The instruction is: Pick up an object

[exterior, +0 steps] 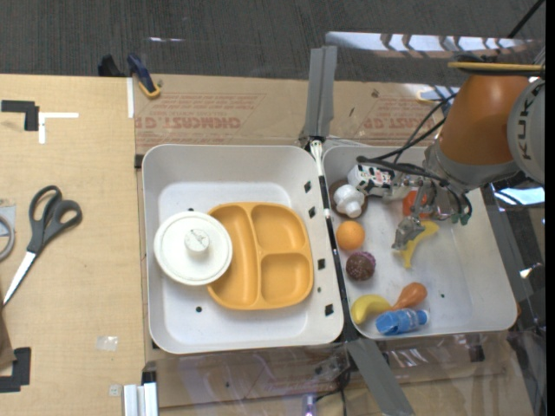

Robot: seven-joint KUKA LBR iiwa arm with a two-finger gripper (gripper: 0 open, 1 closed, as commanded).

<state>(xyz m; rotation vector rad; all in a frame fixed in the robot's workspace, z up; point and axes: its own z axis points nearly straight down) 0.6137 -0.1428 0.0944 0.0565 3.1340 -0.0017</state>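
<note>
Yellow banana-shaped toy (414, 243) is lying mid right bin (486, 310), with the tool (416, 219) hanging directly over it; whether it is gripping, I cannot tell. Descending straight and closing across the narrow width looks best.

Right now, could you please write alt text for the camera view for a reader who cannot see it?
The arm's hand hovers low in the right bin above a yellow banana-like toy, among small toys including an orange ball. The left bin holds a yellow divided plate and a white lid.
</note>
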